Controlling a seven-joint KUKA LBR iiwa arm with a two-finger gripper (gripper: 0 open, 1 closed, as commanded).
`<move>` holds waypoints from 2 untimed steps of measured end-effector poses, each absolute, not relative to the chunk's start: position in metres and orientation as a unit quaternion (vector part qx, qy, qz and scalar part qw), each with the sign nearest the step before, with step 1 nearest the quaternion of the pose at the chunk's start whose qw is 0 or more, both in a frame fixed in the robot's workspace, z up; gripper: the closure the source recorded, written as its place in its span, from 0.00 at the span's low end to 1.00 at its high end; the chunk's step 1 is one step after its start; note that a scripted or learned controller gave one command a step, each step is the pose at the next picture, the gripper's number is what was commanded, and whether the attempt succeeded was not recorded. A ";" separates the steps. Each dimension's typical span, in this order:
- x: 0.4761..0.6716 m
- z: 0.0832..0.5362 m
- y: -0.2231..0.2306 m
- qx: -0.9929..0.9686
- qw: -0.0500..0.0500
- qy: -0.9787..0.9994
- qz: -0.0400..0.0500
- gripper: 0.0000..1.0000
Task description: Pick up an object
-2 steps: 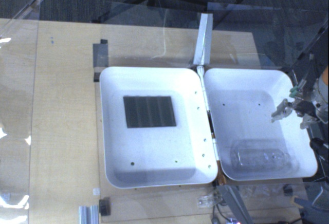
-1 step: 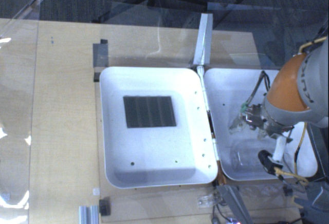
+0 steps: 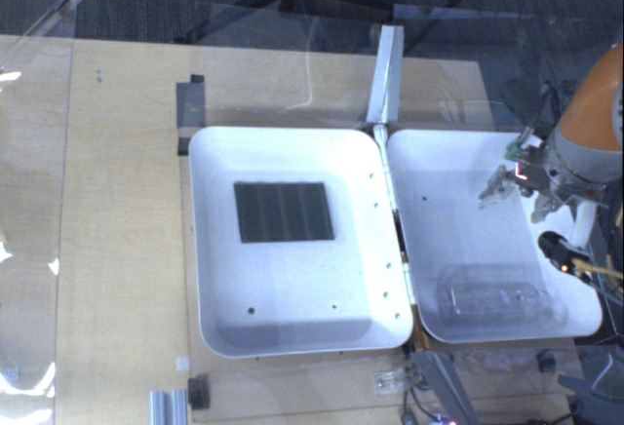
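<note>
A dark grey ribbed rectangular pad [image 3: 284, 212] lies flat in the left bin [image 3: 292, 330], toward its upper left. A clear plastic bottle [image 3: 492, 299] lies on its side near the front wall of the right bin [image 3: 439, 145]. My gripper [image 3: 517, 198] hangs over the right bin's upper right part, above and to the right of the bottle and apart from it. Its fingers [image 3: 491, 188] are spread, with nothing between them. The orange band of the arm [image 3: 595, 111] rises behind it at the right edge.
Both white bins sit side by side on a wooden bench, split by a metal divider rail [image 3: 385, 87]. Cables and a black fitting [image 3: 556, 248] hang by the right bin's right wall. An office chair base stands beyond the bench.
</note>
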State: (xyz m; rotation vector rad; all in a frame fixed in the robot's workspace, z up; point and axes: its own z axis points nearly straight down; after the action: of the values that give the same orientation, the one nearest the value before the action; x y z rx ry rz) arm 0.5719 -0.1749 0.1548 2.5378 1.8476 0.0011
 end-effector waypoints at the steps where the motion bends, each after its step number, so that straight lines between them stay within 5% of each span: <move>1: 0.560 0.089 -0.119 0.827 0.005 0.562 0.005 0.00; 2: 0.609 0.151 -0.192 0.765 0.002 0.644 0.001 0.00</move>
State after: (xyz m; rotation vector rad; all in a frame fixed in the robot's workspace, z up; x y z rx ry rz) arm 0.6088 -0.1918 0.1512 2.3991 2.0207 0.0028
